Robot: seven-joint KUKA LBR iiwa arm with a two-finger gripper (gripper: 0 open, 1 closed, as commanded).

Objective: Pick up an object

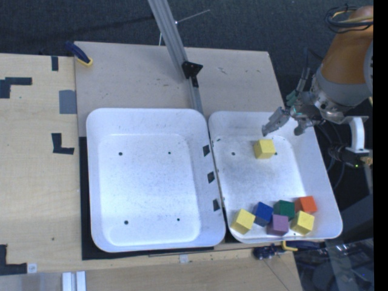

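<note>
Gripper (285, 122) w/ fingers apart, nothing btwn them, hovering over right bin (242, 180) far edge, just above lone yellow cube (264, 148); other cubes (276, 217) clustered at near edge.

A pale wooden counter (139, 80) fills the middle, marked with dark tape pieces (59, 143) along its left side. A grey metal pole (171, 30) slants across from the top. Behind lies dark carpeted floor (242, 11). A blue-and-yellow clamp (79, 53) grips the counter's far edge.
</note>
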